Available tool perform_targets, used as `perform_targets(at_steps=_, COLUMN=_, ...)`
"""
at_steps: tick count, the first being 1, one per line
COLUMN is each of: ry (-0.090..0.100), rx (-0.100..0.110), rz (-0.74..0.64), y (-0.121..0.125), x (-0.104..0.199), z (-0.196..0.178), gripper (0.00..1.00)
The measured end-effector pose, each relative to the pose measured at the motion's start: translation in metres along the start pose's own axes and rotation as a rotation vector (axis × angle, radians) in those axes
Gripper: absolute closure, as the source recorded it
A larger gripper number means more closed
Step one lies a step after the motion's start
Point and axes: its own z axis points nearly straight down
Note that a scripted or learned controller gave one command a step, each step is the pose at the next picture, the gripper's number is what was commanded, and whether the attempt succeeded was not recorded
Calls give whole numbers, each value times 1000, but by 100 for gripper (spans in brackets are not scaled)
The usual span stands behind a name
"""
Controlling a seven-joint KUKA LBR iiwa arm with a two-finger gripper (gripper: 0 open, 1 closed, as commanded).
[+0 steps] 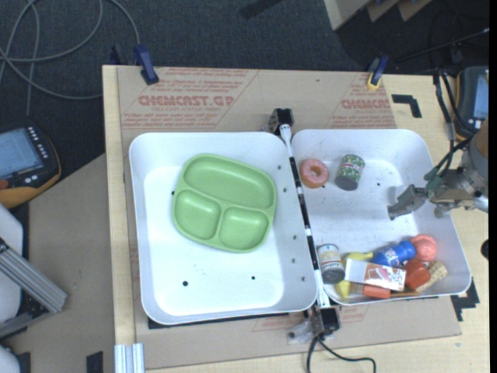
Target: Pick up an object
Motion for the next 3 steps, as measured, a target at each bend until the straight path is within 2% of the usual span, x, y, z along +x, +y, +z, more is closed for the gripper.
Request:
perform_targets(at_steps=1, ry=1, rx=1, rz=-1, y=78, x=6, z=116, gripper=0)
perform_targets(at_steps=2, ry=1, rx=-1, rz=-1, y=140, x=37, z=153, gripper=0)
perform_targets(at_steps=3, ry=0, rx=-2, rz=-2, y=179, x=60, z=152, gripper=0)
